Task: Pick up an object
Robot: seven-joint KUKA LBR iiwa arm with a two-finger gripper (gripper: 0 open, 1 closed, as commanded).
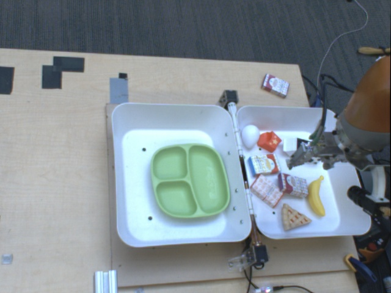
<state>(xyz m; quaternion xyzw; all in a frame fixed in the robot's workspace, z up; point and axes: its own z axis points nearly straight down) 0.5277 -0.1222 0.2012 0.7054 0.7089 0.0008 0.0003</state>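
Two shallow white bins sit side by side on the pale wooden tabletop (55, 182). The left bin (125, 163) carries a light green plastic plate (189, 180) with three compartments. The right bin (342, 221) holds the loose items: a white egg-shaped piece (249, 134) near its upper left corner, a red-orange crumpled packet (269, 141) just beside it, a small carton with blue and white print (263, 163) below that, a red-and-white chequered packet (266, 190), a dark red and white wrapped bar (294, 185) touching that packet's right side, a yellow banana (316, 196) to the right, and a tan triangular waffle-patterned wedge (295, 217) at the bottom. Print on the carton and packets is too small to read.

The grey arm with its orange band (369, 102) reaches in from the right, and its claw (300, 156) hangs over the upper middle of the right bin, just above the wrapped bar and near the carton. Nothing is seen between its tips; how wide it stands cannot be told.

Outside the bins, a small red and white box (275, 85) lies on the tabletop above the right bin, and dark rectangular tape patches (61, 72) mark the far left.
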